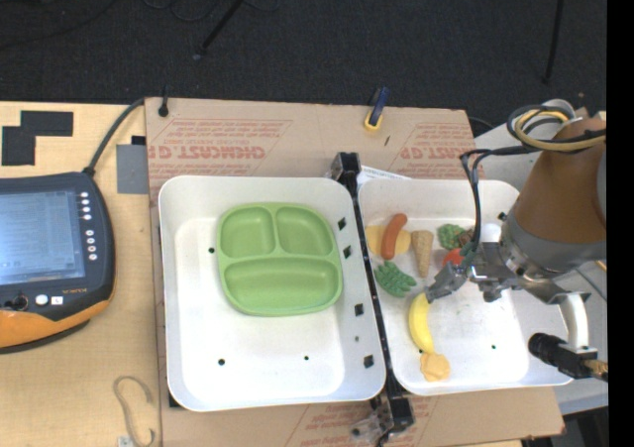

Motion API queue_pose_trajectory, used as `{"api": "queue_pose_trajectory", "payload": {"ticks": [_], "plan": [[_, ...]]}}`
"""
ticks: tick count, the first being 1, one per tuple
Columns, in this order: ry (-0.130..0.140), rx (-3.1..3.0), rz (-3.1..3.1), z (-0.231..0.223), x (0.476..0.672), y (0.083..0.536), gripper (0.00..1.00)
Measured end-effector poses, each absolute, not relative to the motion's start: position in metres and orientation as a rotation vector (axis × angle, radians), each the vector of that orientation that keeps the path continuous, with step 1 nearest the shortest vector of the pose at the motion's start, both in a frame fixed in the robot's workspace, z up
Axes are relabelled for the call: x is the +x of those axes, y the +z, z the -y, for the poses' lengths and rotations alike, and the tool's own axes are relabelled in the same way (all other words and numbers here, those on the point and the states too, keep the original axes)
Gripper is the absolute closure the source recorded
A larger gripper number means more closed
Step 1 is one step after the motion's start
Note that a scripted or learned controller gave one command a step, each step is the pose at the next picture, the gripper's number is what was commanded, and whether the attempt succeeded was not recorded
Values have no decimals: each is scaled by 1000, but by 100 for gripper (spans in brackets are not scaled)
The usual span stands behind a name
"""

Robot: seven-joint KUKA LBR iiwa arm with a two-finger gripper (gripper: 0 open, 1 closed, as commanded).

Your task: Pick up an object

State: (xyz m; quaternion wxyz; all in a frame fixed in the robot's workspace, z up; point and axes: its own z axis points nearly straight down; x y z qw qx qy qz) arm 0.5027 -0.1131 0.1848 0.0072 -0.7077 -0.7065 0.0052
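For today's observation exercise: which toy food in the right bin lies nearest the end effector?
The yellow banana, just below the end effector; the others lie farther left or above.

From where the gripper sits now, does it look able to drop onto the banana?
Probably yes. The gripper hangs in the right bin just above the banana, whose top side is uncovered. The green leafy piece and the orange lump lie close to its ends and could crowd the grasp.

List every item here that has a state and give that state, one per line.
Gripper: low in the right bin, over the toy food.
Banana: lying flat.
Sausage: lying flat.
Cone: on its side.
Green tray: flat in the left bin.
Tablet: screen lit.
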Motion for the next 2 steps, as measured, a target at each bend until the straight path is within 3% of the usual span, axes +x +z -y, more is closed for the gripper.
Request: {"api": "queue_pose_trajectory", "payload": {"ticks": [1, 2], "plan": [[4, -2218, 2219, 113, 506, 192, 0], [7, -2216, 2217, 120, 511, 137, 0]]}}
